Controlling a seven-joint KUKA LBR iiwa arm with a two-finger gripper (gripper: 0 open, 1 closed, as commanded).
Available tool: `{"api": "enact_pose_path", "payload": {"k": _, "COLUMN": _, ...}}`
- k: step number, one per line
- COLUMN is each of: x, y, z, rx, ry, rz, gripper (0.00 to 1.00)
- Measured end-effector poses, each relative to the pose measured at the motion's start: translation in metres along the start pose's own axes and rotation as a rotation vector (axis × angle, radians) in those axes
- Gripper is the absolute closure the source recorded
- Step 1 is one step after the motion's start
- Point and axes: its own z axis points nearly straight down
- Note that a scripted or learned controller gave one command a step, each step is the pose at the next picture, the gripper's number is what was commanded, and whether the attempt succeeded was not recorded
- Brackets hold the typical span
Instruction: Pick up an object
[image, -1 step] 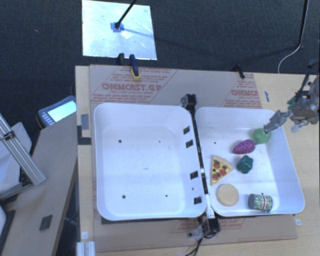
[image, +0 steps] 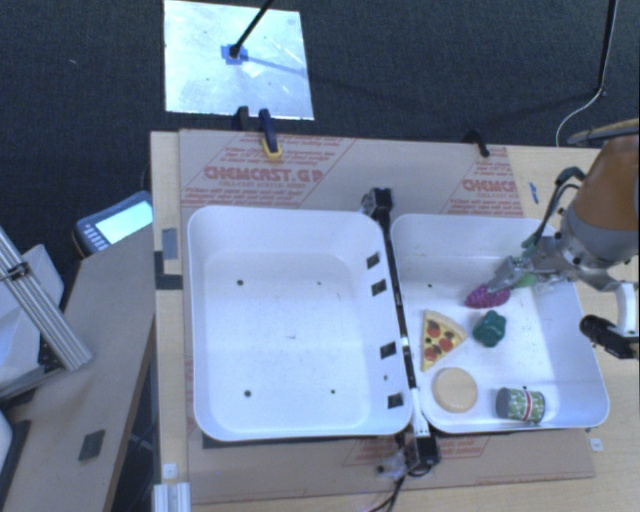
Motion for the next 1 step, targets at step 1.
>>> {"api": "enact_pose_path", "payload": {"k": 1, "x": 0.0539, "y": -0.0695, "z": 0.0516, "rx": 0.003, "ry": 0.003, "rz": 0.001, "gripper": 0.0}}
